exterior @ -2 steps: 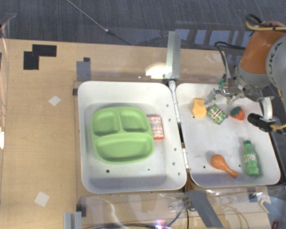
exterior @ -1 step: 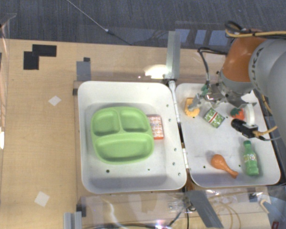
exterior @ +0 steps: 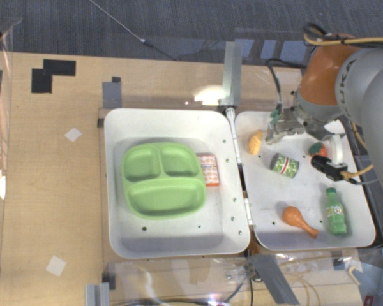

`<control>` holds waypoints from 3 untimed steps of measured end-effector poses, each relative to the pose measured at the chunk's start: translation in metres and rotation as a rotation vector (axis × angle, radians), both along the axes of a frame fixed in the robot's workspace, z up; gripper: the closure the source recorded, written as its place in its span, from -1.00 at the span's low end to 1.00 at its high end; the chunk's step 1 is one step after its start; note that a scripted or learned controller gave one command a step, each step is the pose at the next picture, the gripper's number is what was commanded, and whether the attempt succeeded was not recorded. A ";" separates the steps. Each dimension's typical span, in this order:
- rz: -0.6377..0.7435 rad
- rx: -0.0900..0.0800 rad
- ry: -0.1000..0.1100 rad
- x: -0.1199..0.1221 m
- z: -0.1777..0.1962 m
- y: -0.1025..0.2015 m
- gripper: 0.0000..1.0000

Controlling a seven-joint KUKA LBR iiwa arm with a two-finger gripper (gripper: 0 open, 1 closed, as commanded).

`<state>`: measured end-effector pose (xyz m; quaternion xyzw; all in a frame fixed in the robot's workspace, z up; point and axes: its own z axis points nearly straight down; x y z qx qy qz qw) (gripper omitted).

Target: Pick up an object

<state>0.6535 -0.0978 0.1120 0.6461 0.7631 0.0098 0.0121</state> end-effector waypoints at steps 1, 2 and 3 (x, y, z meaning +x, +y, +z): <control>0.000 0.000 0.000 0.000 0.000 0.000 -1.00; -0.007 -0.002 0.023 -0.045 -0.024 -0.085 -1.00; -0.279 0.004 0.022 0.012 -0.023 -0.087 -1.00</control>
